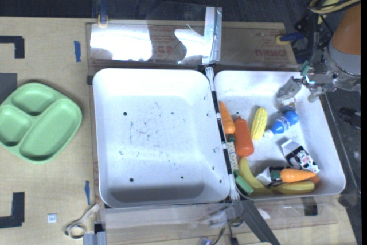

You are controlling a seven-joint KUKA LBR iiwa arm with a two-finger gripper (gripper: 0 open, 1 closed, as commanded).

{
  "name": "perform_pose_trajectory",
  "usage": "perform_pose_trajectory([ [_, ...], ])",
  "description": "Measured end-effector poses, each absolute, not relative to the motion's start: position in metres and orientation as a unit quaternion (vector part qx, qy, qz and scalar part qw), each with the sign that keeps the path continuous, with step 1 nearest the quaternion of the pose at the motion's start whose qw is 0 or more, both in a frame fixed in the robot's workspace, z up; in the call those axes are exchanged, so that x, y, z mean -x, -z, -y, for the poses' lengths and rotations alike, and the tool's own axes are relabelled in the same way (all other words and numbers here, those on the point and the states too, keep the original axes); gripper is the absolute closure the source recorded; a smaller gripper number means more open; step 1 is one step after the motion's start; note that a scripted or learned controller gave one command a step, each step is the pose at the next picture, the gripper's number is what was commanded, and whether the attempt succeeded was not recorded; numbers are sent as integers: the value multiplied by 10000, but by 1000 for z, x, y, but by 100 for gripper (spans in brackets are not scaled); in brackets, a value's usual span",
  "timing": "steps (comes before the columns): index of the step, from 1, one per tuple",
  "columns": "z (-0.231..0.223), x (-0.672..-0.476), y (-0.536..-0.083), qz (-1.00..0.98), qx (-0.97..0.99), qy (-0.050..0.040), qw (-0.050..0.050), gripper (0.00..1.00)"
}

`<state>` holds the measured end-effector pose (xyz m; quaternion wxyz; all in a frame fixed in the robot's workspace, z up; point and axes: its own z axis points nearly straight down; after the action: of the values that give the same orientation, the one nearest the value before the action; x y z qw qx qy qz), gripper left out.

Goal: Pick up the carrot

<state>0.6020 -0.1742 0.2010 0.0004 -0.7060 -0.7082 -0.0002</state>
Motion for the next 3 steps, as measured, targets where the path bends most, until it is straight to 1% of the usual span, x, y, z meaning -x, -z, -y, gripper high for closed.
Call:
perform_pose_trajectory([
  [1,221,-630,-245,5033,8641,0,-6,0],
  [2,207,-623,-215,5323,8465,-9,9,0],
  [3,207,-623,-215,5325,8465,-8,9,0],
])
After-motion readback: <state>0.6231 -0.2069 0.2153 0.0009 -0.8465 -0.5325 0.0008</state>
